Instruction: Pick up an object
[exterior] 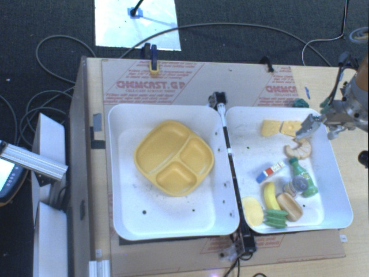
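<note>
My gripper (320,127) hangs at the right bin's far right corner, above the cheese wedges (281,127); its fingers look spread with nothing between them. Just below it lies a tan bitten cookie or bread piece (297,150). Further down the right bin (340,203) hold a small blue, white and red item (270,172), a green bottle (305,179), a banana (270,195), a hot dog bun (289,206), a pale yellow round piece (251,210) and a green pod-like toy (275,218).
The left bin (124,154) holds a yellow divided plate (174,157). A black divider rod (229,154) runs between the bins. Cables and a clamp (152,56) lie at the bench's far edge.
</note>
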